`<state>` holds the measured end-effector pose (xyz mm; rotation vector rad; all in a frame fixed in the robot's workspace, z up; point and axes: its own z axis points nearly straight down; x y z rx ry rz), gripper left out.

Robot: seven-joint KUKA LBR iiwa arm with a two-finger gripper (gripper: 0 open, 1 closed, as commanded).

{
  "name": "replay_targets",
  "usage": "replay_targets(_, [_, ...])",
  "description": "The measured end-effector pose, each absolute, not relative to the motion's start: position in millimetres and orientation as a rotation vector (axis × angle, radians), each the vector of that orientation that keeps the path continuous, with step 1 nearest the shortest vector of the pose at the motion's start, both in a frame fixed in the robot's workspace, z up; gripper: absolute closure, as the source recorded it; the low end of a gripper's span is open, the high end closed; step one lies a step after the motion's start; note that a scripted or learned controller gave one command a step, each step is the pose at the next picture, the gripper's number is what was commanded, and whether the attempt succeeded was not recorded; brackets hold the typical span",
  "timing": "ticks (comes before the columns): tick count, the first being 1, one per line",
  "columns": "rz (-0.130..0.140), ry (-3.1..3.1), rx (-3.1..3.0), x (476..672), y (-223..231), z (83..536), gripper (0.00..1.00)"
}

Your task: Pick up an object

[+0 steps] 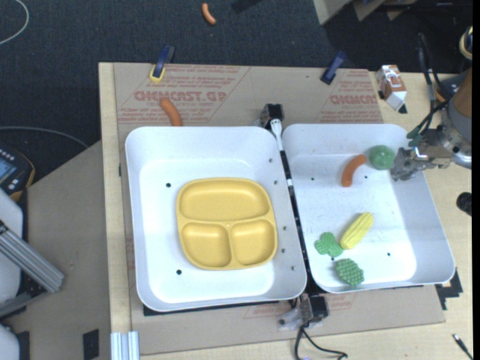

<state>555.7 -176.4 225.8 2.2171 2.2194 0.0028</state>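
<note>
Objects for picking lie in the right bin (pixel 427 223) — five of them: one orange sausage (pixel 351 169) and one round green ball (pixel 380 157) near the bin's far edge, and toward the near edge one yellow corn cob (pixel 357 230), one small green leafy piece (pixel 328 244) and one knobbly green piece (pixel 349 271). The corn cob touches the leafy piece; the knobbly piece lies just beside both. The middle of this bin's floor between the two groups is bare white, and so is the strip along its right wall.

The left bin (pixel 150 201) holds one yellow divided plate (pixel 225 223) with three compartments, set in the middle with bare floor all round it. The two bins meet along a dark seam.

On the cardboard beyond the bins lies one more orange sausage (pixel 172 112), and another orange piece (pixel 208 13) lies on the dark floor farther off.

The gripper (pixel 405 163) sits at the right bin's far right edge, just beside the green ball — whether its fingers are apart or together I cannot tell.
</note>
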Motion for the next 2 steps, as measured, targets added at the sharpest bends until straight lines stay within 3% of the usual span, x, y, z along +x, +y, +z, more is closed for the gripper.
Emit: replay_targets(2, [0.004,2.225,2.213,604.7,-96.7,215.3,1.00])
